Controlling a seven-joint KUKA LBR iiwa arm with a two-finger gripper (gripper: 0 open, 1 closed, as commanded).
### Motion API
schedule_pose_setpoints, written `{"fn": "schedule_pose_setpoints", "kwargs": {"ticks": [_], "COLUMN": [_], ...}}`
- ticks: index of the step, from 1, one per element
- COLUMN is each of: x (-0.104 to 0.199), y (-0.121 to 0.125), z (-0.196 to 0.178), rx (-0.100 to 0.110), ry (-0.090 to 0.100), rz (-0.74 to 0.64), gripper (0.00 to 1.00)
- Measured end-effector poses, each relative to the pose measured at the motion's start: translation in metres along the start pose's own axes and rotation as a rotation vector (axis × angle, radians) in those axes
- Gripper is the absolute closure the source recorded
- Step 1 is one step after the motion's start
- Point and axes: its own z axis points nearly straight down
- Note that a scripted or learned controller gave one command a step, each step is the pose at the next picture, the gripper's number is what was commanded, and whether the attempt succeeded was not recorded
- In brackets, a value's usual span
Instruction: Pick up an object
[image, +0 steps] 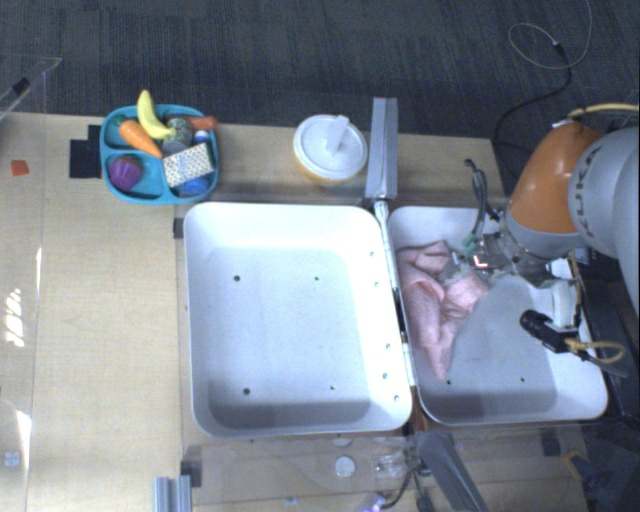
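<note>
Over the right bin (575, 395) I see my arm's gripper (478, 258) lowered onto a pink cloth (435, 305) crumpled along that bin's left side. I cannot tell whether it is open or gripping the cloth.

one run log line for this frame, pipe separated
arm: over right bin | gripper: at pink cloth | grasp: unconfirmed | left bin: untouched

Left bin (290, 320) wide open, right bin (520, 390) crowded — pink cloth (435, 305) against its left wall, arm (570, 200) overhead
</note>
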Motion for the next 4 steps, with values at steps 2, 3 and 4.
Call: {"fn": "schedule_pose_setpoints", "kwargs": {"ticks": [2,3,4], "x": [0.01,-0.048,0.03], "y": [0.025,0.017,0.011], "z": [0.001,0.001,0.0], "rx": [0.006,0.005,0.002], "ry": [0.001,-0.002,0.001], "rz": [0.237,0.098,-0.022], "gripper": [0.0,0.0,0.0]}}
